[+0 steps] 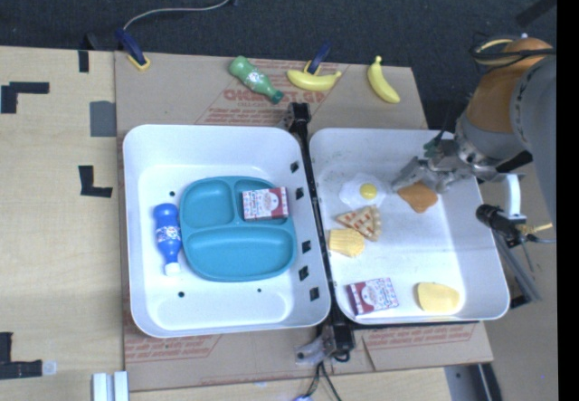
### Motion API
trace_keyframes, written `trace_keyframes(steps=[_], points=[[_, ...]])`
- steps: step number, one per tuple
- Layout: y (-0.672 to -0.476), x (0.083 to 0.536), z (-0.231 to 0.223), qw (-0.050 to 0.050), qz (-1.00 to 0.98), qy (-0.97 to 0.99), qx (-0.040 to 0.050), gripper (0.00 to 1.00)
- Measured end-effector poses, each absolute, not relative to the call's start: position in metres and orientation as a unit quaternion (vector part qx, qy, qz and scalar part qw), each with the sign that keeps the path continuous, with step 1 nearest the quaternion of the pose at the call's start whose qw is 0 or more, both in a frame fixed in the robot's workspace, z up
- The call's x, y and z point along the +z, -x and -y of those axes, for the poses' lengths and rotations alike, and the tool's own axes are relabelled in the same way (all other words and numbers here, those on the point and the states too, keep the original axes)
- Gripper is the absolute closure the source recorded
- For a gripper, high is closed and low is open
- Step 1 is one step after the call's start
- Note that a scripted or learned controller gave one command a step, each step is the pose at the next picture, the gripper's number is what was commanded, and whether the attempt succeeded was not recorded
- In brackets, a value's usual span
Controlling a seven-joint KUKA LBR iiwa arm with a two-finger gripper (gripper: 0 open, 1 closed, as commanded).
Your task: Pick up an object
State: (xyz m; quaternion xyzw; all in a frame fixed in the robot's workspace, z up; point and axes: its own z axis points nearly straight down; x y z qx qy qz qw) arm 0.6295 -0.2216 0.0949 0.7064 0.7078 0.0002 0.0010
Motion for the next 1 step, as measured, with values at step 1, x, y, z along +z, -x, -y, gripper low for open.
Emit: trace_keyframes(steps=[1], points=[[-0.6024, 0.0875, 0.204, 0.004, -0.707, -0.707, 0.0006, 0.0]])
